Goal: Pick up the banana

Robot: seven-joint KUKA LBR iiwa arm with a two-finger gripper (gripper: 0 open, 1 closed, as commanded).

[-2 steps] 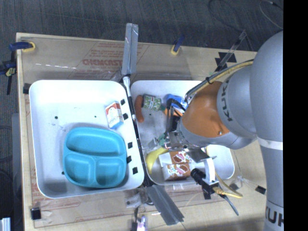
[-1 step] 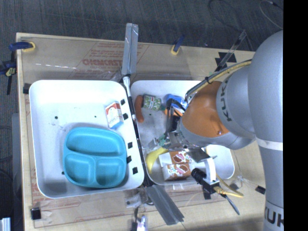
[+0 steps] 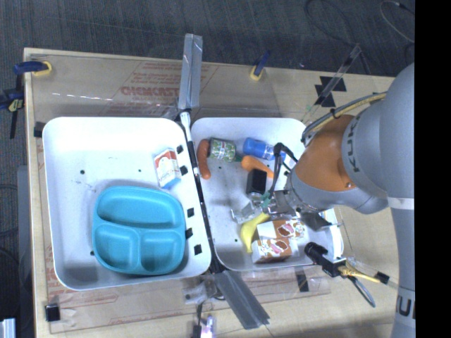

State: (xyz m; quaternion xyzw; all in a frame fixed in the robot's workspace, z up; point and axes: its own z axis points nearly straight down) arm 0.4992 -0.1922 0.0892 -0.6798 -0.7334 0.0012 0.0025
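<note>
Yellow, the banana (image 3: 251,229) lies low in the right bin (image 3: 229,255), hemmed by a snack packet (image 3: 277,239) touching its right side and a clear wrapper just above, with bare white floor to its left toward the bin's wall. The gripper (image 3: 271,201) hangs just above and right of it under the orange band; whether it is apart or together I cannot tell. At lower left, a blue tray (image 3: 139,228) sits in the left bin (image 3: 63,153), bare floor above it.

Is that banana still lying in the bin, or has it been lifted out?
In the bin. The banana lies on the right bin's floor, partly under a snack packet; the tool is just above it.
</note>
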